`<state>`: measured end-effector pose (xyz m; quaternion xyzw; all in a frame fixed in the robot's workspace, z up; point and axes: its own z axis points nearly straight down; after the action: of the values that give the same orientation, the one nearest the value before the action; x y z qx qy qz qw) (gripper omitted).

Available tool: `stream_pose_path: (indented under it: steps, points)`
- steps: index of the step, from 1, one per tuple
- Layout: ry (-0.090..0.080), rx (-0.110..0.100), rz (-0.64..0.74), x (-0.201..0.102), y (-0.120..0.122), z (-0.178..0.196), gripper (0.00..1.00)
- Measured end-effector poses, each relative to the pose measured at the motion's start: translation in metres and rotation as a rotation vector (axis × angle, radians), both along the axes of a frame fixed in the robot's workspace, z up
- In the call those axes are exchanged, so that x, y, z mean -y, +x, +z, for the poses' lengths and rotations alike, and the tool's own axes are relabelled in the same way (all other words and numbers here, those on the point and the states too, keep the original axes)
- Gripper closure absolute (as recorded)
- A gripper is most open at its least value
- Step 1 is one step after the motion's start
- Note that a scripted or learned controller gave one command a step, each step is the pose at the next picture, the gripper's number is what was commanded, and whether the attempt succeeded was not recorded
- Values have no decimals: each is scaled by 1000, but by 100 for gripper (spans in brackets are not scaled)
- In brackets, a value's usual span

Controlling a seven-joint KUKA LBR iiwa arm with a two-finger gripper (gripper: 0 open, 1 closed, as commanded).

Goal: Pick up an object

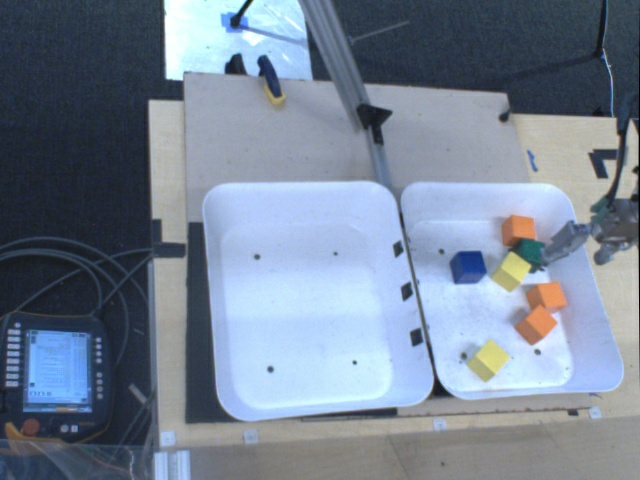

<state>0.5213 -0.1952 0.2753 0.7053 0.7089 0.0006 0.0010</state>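
Observation:
The right white bin (590, 368) holds several small blocks. A blue block (467, 266) lies near its middle. An orange block (518, 229), a green block (529, 252) and a yellow block (511, 269) cluster at the upper right. Two more orange blocks (547, 296) (535, 324) sit lower right, and another yellow block (489, 359) lies near the front. My gripper (556, 247) reaches in from the right edge, its tip at the green block and partly covering it. I cannot see whether it touches the block.
The left white bin (225, 268) stands beside the right one. A slanted metal rod (335, 48) crosses the back of the bench. A teach pendant (55, 373) with cables lies on the floor at the left.

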Motion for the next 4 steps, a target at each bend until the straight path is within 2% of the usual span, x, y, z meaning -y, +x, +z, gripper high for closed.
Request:
stream_pose_path:
  steps: [1, 2, 3, 4]
  points:
    - [0, 1, -1, 0, 0, 0, 0]
    - [1, -4, -3, 4, 8, -46, 0]
    - [2, -6, -3, 3, 8, -108, 0]
    - [-7, 4, -3, 6, 20, -157, 0]
